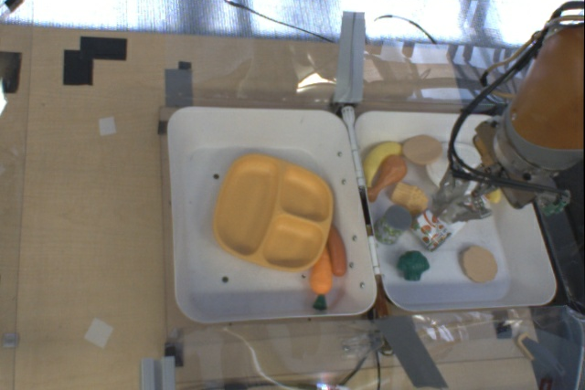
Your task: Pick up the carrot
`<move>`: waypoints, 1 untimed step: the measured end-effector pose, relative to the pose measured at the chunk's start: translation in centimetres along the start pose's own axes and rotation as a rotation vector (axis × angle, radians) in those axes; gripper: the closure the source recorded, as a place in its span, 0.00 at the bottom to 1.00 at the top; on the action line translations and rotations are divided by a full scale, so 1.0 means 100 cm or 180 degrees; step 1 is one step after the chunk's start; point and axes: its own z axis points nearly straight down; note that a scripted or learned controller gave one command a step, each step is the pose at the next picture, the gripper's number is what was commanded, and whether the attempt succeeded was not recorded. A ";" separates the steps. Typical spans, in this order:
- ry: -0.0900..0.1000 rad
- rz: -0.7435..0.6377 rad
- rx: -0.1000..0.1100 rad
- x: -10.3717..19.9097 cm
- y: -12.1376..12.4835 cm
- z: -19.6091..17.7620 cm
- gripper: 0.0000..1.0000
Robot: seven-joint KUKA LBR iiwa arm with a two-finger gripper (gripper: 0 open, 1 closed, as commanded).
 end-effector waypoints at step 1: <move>0.0050 0.0130 -0.0037 -0.022 0.115 0.066 1.00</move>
